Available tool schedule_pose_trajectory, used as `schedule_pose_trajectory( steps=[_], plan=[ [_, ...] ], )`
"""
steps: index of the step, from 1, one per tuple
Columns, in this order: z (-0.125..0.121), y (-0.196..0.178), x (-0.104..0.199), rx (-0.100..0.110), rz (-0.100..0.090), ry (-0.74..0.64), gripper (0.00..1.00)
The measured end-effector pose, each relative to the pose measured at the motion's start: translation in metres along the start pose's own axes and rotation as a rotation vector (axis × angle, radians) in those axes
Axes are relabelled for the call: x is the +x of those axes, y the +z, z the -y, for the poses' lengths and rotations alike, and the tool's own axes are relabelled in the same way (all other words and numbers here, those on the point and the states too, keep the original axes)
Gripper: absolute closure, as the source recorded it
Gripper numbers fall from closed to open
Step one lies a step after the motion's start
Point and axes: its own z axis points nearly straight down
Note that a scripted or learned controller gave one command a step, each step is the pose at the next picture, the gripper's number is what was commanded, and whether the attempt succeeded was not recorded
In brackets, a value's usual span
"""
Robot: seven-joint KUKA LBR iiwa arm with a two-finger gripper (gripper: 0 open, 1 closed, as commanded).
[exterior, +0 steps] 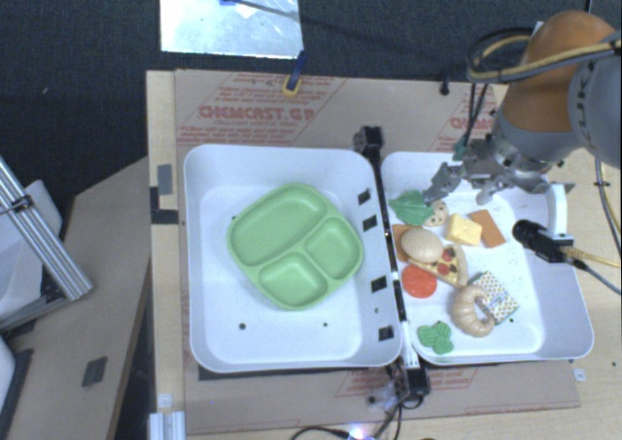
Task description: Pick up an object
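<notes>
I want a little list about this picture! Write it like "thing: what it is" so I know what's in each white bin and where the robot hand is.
left bin: holds a green divided plate
right bin: holds toy food in a heap
toy food: green leaf, yellow cheese block, red tomato slice, pizza slice, croissant
gripper: above the far end of the right bin, near the leaf
holding anything: nothing seen between its fingers
arm: reaches in from the right

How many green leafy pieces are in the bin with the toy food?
2. One green leaf lies at the right bin's far left, near the tool; another at its near edge. Others may be hidden underneath.
</notes>
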Motion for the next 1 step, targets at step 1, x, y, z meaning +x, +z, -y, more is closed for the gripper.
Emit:
schedule_pose_trajectory(
  steps=[1],
  plan=[
    [-0.0015,-0.0068,0.0003,-0.010,0.000,-0.001,0.00]
  ],
)
